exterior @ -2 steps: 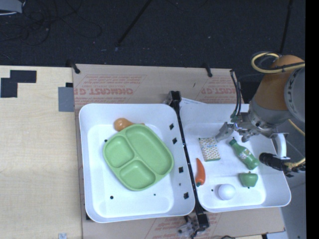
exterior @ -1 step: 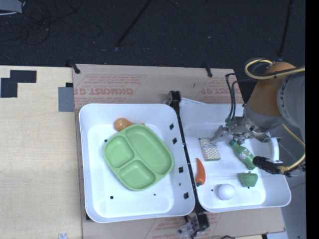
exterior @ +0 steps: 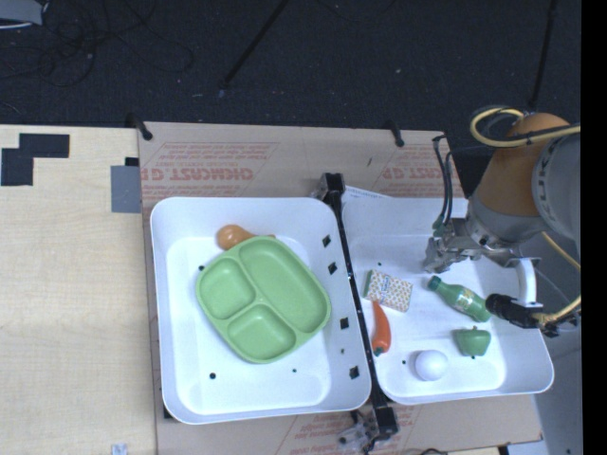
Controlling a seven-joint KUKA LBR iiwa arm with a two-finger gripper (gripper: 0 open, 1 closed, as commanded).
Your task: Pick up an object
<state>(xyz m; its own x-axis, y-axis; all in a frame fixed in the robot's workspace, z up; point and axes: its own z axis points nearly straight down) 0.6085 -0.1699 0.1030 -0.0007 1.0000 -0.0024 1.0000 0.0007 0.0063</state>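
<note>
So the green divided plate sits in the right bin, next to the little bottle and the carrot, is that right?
Not quite. The camera view shows the green plate in the left bin, with an orange thing at its edge. The bottle and the carrot do lie in the right bin.

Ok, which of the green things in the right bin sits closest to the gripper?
The green plastic bottle lying on its side, just below the gripper. The small green pepper-shaped toy sits farther down, beside the white ball.
</note>
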